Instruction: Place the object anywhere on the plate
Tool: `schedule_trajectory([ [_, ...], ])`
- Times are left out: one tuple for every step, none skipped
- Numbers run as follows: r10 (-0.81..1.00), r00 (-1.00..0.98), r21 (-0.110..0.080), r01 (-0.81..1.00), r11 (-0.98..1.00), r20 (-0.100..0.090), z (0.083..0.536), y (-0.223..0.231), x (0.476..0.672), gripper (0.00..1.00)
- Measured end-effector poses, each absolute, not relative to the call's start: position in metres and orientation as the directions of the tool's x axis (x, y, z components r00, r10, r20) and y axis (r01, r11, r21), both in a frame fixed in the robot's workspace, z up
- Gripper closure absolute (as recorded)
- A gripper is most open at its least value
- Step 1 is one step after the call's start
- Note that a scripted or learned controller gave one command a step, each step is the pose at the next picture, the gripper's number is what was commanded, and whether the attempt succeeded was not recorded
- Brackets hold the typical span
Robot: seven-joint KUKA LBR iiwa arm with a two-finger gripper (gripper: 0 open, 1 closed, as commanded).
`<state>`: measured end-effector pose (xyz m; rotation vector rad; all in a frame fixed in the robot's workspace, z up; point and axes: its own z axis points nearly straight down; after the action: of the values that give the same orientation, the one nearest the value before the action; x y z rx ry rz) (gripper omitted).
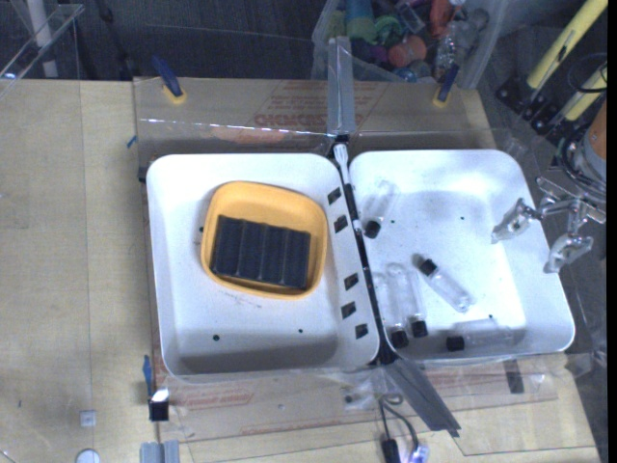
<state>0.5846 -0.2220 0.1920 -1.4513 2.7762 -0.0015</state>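
While lying on the yellow plate (262, 201) in the left bin (174, 258), dark block (265, 251); hovering over right bin (501, 177) edge, gripper (542, 237), spread, gripping nothing.

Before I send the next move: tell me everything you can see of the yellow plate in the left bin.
The yellow plate is a rounded-rectangle dish with a raised rim, plastic by its look, lying flat in the left bin, a little toward the far side. A dark ribbed rectangular block rests inside it, covering most of its floor. The gripper is over the right bin's right rim, apart from the plate.
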Motion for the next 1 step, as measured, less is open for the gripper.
schedule_trajectory([
  [-0.951,-0.308,-0.006,-0.951,0.308,-0.007,0.1997,-0.1911,0.5939,0.0],
])
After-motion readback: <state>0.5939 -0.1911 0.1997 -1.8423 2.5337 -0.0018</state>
